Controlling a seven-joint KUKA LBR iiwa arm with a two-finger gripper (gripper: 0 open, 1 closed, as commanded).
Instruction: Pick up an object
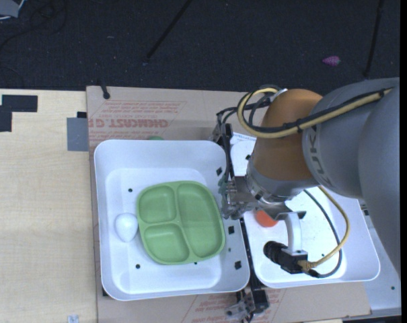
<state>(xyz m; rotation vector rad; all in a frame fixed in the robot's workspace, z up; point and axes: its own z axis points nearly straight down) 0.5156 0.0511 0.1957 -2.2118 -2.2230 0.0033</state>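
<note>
A green plate (179, 221) with three compartments lies in the left bin (122, 160). A small white egg-shaped object (126, 226) rests against the plate's left edge. In the right bin (364, 261) a small red-orange object (265, 219) peeks out from under the arm's wrist. The gripper (231, 204) is down at the divider between the two bins, just right of the green plate, and the orange-banded wrist (287, 140) hides most of it.
The grey arm (358, 140) covers much of the right bin. A black piece on a yellow cable (285, 257) lies over the right bin's front part. Cardboard (156, 116) lies under both bins, and the wooden bench (35, 214) extends to the left.
</note>
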